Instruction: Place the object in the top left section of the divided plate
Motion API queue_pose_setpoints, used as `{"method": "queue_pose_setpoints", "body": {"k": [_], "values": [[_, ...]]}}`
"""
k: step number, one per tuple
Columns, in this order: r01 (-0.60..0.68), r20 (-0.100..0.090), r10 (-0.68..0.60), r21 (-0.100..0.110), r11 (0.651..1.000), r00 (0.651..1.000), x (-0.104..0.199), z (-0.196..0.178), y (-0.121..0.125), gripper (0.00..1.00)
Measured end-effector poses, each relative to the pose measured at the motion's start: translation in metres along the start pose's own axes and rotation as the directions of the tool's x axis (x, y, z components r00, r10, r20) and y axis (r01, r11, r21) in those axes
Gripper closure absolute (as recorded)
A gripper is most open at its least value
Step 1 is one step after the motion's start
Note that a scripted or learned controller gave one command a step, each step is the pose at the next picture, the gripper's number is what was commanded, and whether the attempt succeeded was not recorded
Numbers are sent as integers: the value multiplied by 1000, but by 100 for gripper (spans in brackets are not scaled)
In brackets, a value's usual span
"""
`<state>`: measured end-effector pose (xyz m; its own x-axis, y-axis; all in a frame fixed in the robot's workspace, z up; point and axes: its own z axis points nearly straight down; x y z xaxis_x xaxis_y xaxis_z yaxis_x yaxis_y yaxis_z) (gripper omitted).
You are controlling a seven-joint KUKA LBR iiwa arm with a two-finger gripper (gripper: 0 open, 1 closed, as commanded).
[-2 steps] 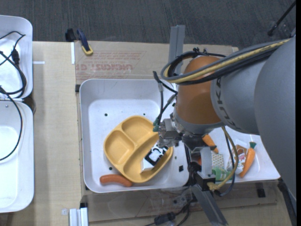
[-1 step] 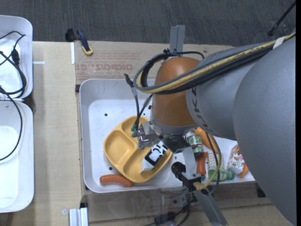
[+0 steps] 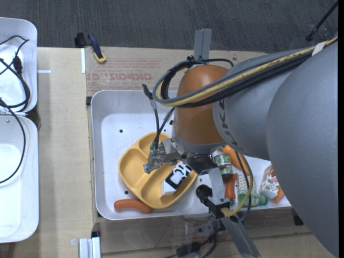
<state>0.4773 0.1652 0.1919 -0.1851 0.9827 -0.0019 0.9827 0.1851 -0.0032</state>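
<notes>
Reaching in from the right, the arm covers most of the right-hand bin on your worktop, its orange band hanging directly over the bin's middle. Below it lies the yellow divided plate, set toward the bin's near-left corner. The end effector sits low over the plate's upper part, and you cannot tell from this angle whether it is spread, pressed together or pinching anything, because the wrist hides the working end. A black-and-white patterned object rests on the plate's right side, more in a lower section than the top left one, so judge the placement as not yet confirmed. An orange sausage-shaped piece lies on the bin floor just beside the plate's near edge, and small food toys cluster toward the bin's right side, partly hidden by cables. Which of these is the task's object you cannot settle here.
</notes>
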Motion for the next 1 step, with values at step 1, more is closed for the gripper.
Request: {"method": "queue_pose_setpoints", "body": {"k": [1], "values": [[-3,2,3,3,1000,1000,-2,-8,0,100]]}}
